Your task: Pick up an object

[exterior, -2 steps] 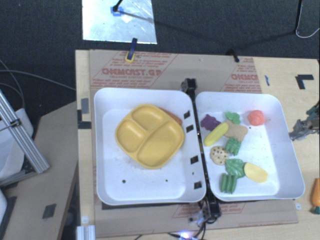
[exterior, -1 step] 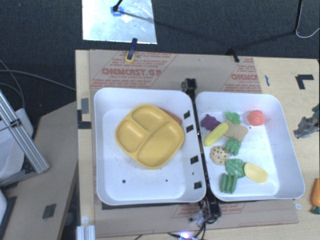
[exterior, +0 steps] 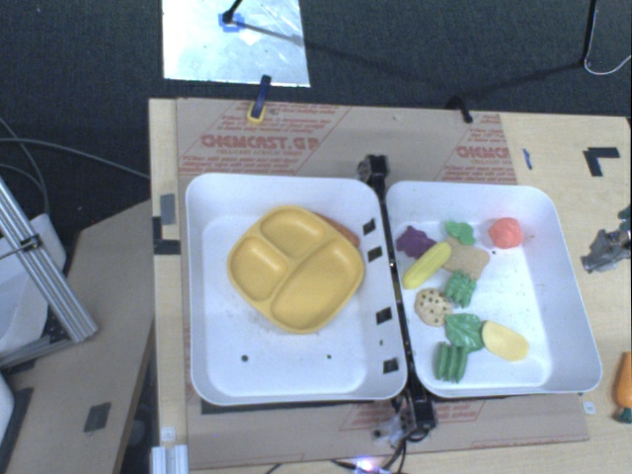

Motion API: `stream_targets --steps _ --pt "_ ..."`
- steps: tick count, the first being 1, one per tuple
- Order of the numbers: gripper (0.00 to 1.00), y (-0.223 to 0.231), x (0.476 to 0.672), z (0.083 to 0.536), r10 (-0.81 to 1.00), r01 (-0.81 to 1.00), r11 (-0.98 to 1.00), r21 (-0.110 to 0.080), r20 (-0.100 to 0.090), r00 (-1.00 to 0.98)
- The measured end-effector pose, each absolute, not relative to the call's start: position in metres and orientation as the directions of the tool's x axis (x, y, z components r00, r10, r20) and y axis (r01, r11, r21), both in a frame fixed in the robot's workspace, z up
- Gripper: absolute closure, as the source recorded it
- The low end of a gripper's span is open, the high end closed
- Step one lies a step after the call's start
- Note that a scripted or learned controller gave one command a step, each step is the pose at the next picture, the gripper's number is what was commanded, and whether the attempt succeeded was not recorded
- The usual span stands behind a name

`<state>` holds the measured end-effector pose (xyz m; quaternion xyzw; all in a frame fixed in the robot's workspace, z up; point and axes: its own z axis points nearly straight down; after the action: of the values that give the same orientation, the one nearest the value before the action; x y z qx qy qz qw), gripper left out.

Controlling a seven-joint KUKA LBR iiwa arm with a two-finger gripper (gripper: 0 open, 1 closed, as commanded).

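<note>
Here the grey metal fingers (exterior: 604, 251) sit at the view's right edge, just outside the right shallow white bin (exterior: 568, 294); whether they are spread or closed cannot be told. Left of them, inside that bin, lie a round orange-red toy fruit (exterior: 506, 232), a yellow toy banana (exterior: 428, 264) and a yellow toy lemon (exterior: 505, 341). Farther left, a yellow three-part plastic plate (exterior: 295, 268) rests in the left white bin (exterior: 207, 363).

The gripper (exterior: 604, 250) is running off the right edge, its grip too small to tell. Under the yellow divided plate (exterior: 296, 269), something reddish (exterior: 346, 231) is peeking out, mostly hidden.
</note>
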<state>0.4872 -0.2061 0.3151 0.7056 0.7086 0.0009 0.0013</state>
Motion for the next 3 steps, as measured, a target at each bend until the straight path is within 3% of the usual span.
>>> stream_targets --steps 3 --pt "1.00 -0.206 0.487 0.340 1.000 1.000 0.006 0.004 0.000 -0.006"
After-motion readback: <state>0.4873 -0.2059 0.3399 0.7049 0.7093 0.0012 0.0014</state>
